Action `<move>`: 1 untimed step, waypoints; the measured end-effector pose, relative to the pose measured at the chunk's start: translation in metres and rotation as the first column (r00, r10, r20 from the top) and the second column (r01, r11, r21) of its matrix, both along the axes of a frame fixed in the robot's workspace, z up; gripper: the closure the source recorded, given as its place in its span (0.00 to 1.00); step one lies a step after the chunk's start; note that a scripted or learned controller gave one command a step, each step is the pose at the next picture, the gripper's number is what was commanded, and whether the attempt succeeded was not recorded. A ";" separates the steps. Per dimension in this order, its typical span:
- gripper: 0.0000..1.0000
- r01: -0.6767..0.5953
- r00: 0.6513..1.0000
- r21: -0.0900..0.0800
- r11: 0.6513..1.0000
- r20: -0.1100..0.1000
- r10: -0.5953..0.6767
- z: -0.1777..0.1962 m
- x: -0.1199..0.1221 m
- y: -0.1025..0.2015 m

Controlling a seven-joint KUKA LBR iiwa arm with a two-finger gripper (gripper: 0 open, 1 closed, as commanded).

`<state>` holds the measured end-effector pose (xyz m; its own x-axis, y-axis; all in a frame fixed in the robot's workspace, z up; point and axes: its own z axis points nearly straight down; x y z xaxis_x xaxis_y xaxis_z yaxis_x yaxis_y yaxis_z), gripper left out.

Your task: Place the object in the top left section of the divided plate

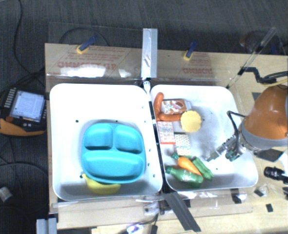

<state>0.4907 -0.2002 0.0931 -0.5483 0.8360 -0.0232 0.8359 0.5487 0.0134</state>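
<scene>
A blue divided plate (114, 152) with three sections lies in the left bin (66, 106). Its top left section (98, 138) holds nothing. In the right bin (217, 101) lie toy foods: an orange sausage (158, 105), a yellow round piece (191, 121), a carrot (188, 164) and green vegetables (184, 175). My gripper (220, 155) hangs low over the right side of the right bin, to the right of the carrot. It is open, with nothing between its fingers.
A yellow banana-like piece (102, 185) pokes out from under the plate's front edge. Small printed packets (166, 133) lie by the divider between the bins. The orange-banded arm (267, 118) reaches in from the right. A handheld device (24, 108) sits left of the bench.
</scene>
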 end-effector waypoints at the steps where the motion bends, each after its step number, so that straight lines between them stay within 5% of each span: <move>1: 1.00 -0.432 0.902 -0.008 0.902 -0.004 0.432 0.000 0.001 0.001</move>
